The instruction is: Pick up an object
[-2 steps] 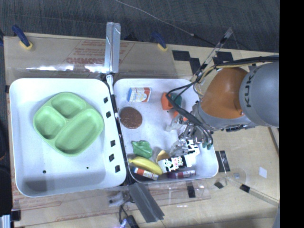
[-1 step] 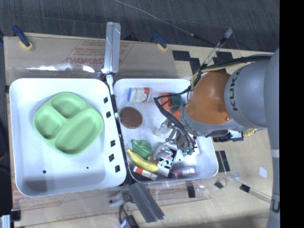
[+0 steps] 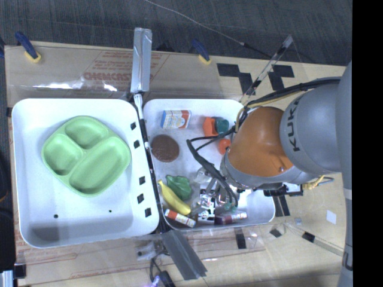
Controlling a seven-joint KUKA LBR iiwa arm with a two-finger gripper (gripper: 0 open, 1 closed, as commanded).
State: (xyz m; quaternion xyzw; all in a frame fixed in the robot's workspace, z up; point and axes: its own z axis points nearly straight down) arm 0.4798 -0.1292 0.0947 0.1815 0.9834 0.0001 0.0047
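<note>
Down in the near part of the right bin (image 3: 251, 215) we see the gripper (image 3: 214, 201), a tangle of metal and cable below the arm's (image 3: 311, 136) orange band (image 3: 258, 145). We cannot tell how it stands, since clutter and the wrist hide it, and we see nothing clearly caught in it.

Around it lie the loose things. A yellow banana (image 3: 174, 199) lies slantwise just to its left, with a green leafy piece (image 3: 179, 185) touching the banana's upper side. A red marker (image 3: 180, 218) lies along the bin's near wall, just below the banana, and a darker pen (image 3: 230, 217) lies to its right, right under the gripper. Farther back we see a brown disc (image 3: 165, 147), a small white and blue carton (image 3: 176, 119) near the far wall, and an orange and teal toy (image 3: 215, 126) partly hidden by the orange band.

In the left bin (image 3: 30, 178) a green divided plate (image 3: 87, 154) sits alone, well apart from the arm.
</note>
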